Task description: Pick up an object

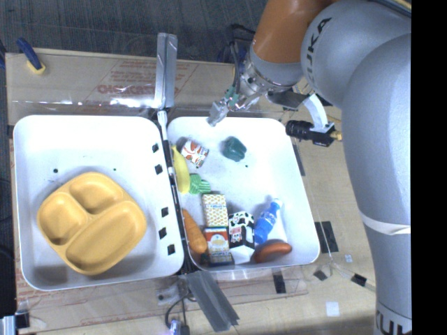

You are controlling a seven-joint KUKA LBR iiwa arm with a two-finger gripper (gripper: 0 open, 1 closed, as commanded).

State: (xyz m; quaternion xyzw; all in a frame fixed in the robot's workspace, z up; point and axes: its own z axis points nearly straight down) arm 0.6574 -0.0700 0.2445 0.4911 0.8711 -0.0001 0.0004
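The nearest candidate I see is the small teal object (234,148), lying alone on the bare floor of the right bin (293,187), toward its far edge. Just beside it to the left sits a small can (195,153), then a banana (181,171) running along the bin's left wall with a green piece (200,184) touching it. The rest crowd the near end: a carrot (195,232), a carton (214,209), a black-and-white cow-patterned box (240,229), a blue bottle (267,222) and a brown sausage-shaped piece (271,250).

The tool (218,112) hangs over the far rim of that bin, above and a little left of the teal object, with nothing between its fingers (I cannot tell how wide they stand; they are too small and blurred).

My worry: dropping straight down from here, it would likely strike the rim or bare plastic. The teal thing looks rounded and may squirt aside under an off-centre pinch, perhaps toward the can. The yellow divided tray (91,220) in the left bin (28,187) lies well apart.
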